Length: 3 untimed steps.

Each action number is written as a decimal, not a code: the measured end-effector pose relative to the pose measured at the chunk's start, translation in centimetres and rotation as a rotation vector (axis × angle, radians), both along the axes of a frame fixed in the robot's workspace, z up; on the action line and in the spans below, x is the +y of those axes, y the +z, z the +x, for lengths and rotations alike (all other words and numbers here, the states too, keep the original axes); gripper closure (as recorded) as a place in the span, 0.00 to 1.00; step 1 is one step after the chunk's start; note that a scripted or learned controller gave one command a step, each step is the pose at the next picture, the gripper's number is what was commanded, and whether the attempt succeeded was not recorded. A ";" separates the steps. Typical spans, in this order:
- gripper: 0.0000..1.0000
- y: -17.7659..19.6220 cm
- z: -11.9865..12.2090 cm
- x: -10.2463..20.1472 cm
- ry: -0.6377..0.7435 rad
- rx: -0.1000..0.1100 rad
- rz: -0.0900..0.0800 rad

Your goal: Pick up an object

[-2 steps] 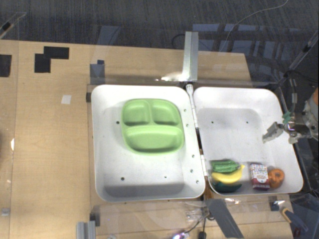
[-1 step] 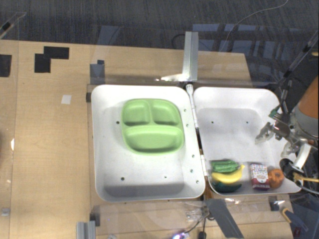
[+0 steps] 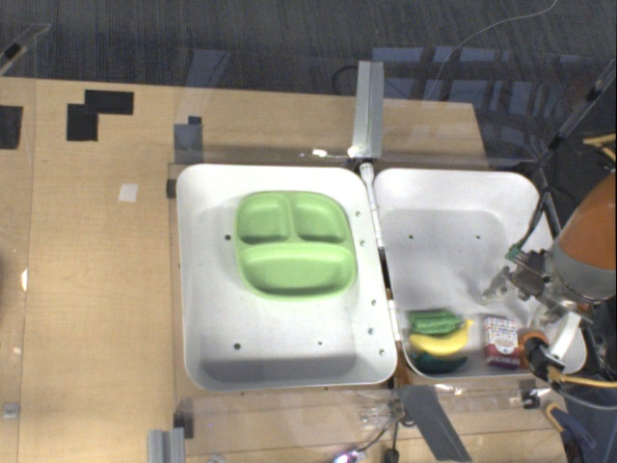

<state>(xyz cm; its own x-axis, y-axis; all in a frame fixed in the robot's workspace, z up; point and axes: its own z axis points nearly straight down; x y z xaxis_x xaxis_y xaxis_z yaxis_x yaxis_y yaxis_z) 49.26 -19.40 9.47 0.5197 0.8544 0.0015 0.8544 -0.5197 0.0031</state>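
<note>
In the right bin [image 3: 453, 196], by the front wall, lies a yellow banana [image 3: 440, 340] with a green object [image 3: 437, 320] just behind it. A small purple and red packet [image 3: 500, 341] lies to the right of the banana. My gripper [image 3: 505, 281] hangs at the bin's right side, above and behind the packet and apart from it. Nothing shows as held in it. The arm's orange band [image 3: 590, 231] is at the view's right edge.
The left bin [image 3: 207, 340] holds a green divided plate [image 3: 294, 242] in its middle. A metal post [image 3: 367, 104] stands behind the divide between the bins. The right bin's back and left floor is bare white.
</note>
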 end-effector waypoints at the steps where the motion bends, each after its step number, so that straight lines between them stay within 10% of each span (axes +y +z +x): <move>1: 0.00 6.4 3.6 0.1 -0.039 0.000 0.000; 2: 0.00 -0.1 0.0 -0.2 -0.042 0.000 0.000; 3: 0.00 4.7 3.0 4.1 -0.239 0.001 0.001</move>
<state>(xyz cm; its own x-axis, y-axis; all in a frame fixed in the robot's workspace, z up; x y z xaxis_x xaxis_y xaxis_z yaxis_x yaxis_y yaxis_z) 52.28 -15.32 14.19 0.7071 0.7071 0.0017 0.7071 -0.7071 0.0012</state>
